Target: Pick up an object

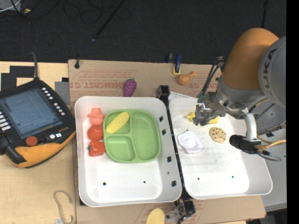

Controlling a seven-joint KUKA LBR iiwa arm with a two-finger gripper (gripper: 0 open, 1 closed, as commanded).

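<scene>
The gripper (202, 115) hangs low over the upper left part of the right bin (243, 183), right above a yellow piece (212, 120) that shows on both sides of it; whether the tips are apart or together, or touch the piece, cannot be told from here. The yellow piece is small, flat and bright, partly hidden under the gripper.

Just below and right of it lies a cookie (217, 134), round, tan, with dark specks. To the lower left of the gripper sits a white lump (190, 142), crumpled and pale against the bin floor.

The arm (252, 69) comes in from the right, its orange band above the wrist.

In the left bin (121, 188) a green tray (138, 141) with three compartments holds a corn cob (116, 122) in its upper left compartment. Three red and pink pieces (95, 132) stand in a column just beside the tray's left edge.

Behind the bins, on cardboard, lie a purple piece (130, 87) and an orange piece (186, 78). A pendant (30, 120) rests at the far left.
</scene>
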